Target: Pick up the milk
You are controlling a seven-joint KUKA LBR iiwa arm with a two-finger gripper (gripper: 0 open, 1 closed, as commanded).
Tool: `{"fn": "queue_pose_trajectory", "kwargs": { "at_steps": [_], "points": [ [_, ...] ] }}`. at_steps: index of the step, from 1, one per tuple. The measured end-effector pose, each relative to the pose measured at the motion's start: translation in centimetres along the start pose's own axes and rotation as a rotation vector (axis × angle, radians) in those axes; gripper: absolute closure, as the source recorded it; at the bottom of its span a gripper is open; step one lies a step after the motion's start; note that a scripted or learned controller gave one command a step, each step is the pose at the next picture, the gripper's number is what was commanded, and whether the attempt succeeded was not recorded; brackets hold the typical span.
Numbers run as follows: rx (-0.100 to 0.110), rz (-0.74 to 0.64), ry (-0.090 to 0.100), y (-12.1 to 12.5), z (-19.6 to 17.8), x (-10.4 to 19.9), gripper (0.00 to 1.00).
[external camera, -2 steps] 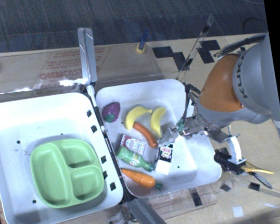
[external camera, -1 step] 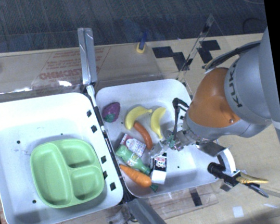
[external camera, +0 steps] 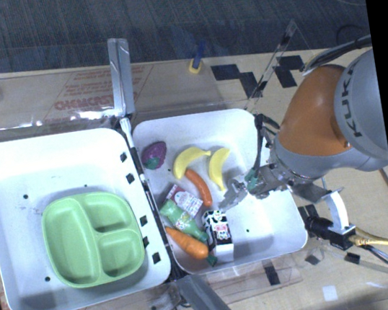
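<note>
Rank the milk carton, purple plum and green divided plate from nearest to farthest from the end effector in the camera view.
From the end effector:
1. Black-and-white milk carton, just below-left.
2. Purple plum, right bin's far-left corner.
3. Green divided plastic plate, left bin.

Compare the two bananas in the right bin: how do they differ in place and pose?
The left banana lies nearer the purple item, its length running mostly across the bin; the right banana lies closer to the gripper and runs more up and down in the view. The left banana nearly touches the top end of the orange sausage; the right banana lies beside the sausage, apart from it. Both are yellow, curved, and lie flat in the right bin.
</note>
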State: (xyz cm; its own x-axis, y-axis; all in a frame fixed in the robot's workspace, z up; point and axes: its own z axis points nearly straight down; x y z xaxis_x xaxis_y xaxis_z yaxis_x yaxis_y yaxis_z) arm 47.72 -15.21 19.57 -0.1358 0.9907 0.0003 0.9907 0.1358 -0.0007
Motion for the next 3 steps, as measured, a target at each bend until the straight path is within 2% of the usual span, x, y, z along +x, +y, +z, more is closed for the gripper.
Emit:
{"fn": "queue_pose_trajectory", "kwargs": {
  "at_steps": [1,2,3],
  "points": [
    [-0.015,-0.205,-0.011,1.0,9.9,4.5,0.0],
    [-0.008,-0.215,-0.003,0.9,9.1,4.8,1.0],
    [0.002,-0.152,0.001,1.7,0.4,12.9,1.0]
  ]
}}
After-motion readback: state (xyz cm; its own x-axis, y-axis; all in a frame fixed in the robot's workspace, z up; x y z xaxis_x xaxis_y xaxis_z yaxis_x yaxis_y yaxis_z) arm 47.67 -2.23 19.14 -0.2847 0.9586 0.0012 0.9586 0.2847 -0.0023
